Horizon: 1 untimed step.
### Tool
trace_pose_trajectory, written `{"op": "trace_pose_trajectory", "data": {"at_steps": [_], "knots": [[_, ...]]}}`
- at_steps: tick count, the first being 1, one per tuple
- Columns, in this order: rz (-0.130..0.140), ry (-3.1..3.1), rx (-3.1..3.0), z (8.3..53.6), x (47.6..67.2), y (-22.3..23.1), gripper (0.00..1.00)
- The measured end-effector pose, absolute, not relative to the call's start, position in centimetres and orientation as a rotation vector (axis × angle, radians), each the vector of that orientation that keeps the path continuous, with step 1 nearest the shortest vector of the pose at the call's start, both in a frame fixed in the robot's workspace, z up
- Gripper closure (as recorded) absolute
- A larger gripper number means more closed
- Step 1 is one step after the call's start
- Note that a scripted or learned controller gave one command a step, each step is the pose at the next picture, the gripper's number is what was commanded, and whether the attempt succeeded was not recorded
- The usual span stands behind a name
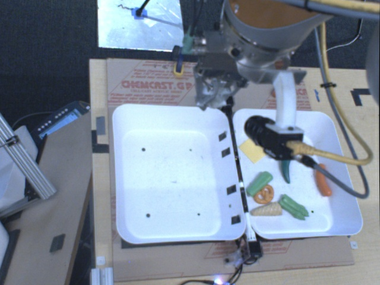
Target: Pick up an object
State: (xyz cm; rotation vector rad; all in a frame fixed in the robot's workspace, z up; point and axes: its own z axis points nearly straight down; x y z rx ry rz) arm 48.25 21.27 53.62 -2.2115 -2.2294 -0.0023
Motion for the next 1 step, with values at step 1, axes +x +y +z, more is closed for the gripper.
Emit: {"op": "trace_pose_trajectory", "data": {"at_steps": [1], "knots": [[-0.003, -2.227, -2.216, 53.5, 48.63, 22.79, 1.0]]}}
